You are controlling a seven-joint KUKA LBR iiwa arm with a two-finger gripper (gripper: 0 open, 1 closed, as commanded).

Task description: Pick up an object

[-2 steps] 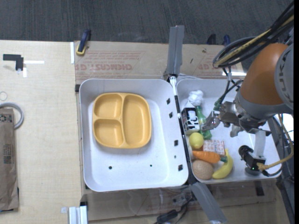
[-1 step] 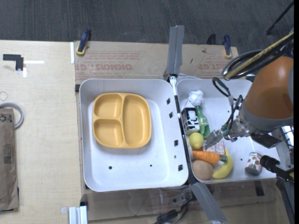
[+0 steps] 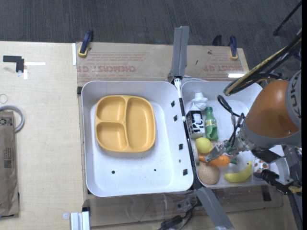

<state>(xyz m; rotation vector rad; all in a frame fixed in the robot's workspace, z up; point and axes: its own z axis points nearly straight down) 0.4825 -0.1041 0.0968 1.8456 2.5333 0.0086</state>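
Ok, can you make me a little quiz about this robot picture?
1. True or false: the yellow plate sits in the left bin.
2. Which fruit lies nearest the right bin's front edge? A) banana B) lemon C) apple
3. Fill in: the green bottle lies just behind the ______.

Key: 1 true. 2 A. 3 lemon.

One fixed camera looks down slantwise from above on both bins [image 3: 91, 143].
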